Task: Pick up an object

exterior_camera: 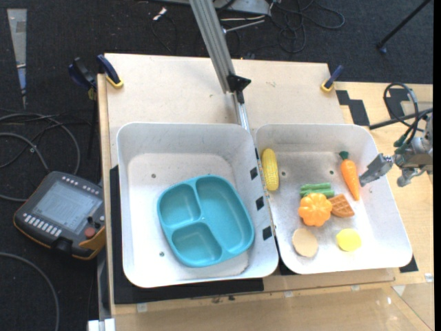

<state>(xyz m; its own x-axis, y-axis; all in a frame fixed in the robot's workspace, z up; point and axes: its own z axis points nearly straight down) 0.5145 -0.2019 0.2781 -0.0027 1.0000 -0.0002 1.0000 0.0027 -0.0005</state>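
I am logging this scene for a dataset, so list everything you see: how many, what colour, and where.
Shallow plastic bins: two, white, side by side on the bench.
Divided plastic plate: one, turquoise, left bin.
Toy corn cob: one, yellow, right bin, by its left wall.
Toy carrot: one, orange, right bin.
Toy pumpkin: one, orange, right bin.
Toy green beans: one, green, above the pumpkin.
Round disc: one, yellow, right bin.
Handheld control pendant: one, grey and orange, floor at left.
Pincer: one, grey, over the right bin's right edge.

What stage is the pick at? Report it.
Done: nothing lifted. The corn, carrot, pumpkin and other toy foods lie in the right bin. In hand: the gripper sits at that bin's right edge beside the carrot. Left: the descent, grasp and lift.
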